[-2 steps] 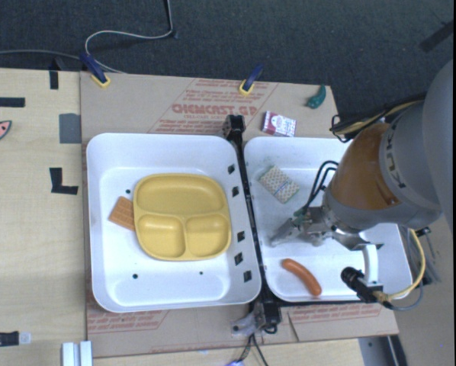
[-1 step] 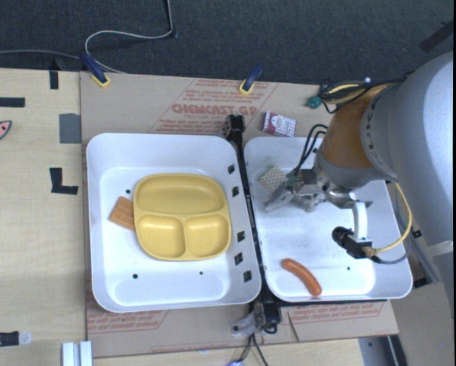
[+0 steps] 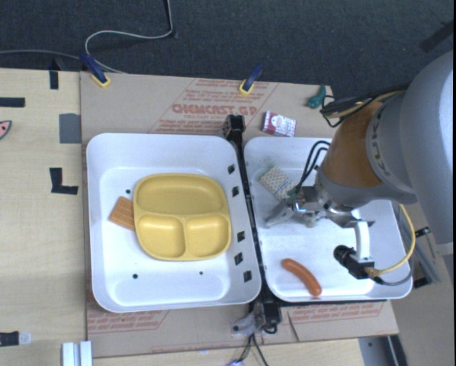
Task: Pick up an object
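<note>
Sausage in right bin, near but below tool; cannot tell tool's state.

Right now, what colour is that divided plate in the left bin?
The divided plate is yellow, plain with no pattern, seen clearly in the camera view.

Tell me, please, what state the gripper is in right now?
Gripper: low in the right bin, near its left wall; open or closed cannot be told.
</note>
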`<state>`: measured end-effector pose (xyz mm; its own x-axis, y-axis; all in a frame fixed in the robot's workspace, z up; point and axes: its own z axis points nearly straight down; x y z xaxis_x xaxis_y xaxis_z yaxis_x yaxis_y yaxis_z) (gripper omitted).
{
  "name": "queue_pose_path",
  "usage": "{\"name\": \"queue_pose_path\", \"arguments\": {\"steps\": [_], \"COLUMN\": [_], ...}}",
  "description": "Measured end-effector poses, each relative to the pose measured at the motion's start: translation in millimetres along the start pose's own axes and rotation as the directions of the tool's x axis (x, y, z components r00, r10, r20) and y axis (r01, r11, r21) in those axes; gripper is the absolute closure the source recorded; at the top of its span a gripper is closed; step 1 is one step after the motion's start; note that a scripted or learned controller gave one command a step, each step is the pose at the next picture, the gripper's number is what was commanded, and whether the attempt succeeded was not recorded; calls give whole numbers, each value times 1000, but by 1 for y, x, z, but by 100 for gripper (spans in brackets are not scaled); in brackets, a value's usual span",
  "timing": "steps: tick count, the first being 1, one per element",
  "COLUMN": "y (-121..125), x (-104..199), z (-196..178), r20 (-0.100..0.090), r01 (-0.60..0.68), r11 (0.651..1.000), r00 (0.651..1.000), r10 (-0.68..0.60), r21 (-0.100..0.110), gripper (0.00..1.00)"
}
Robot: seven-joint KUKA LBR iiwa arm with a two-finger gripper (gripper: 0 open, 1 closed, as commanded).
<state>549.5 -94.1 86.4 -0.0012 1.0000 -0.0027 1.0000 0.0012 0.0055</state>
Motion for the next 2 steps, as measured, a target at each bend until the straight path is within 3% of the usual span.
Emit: {"name": "queue_pose_path", "arguments": {"steps": [1,2], "y": [49,49], "x": [-7,-7], "z": [1,-9], "r20": [-1,1], "r01": [0,1], "r11": [1000,1000], "r00": [1000,1000], "r10": [0,-1], "r21": [2,2], "gripper": [0,100]}}
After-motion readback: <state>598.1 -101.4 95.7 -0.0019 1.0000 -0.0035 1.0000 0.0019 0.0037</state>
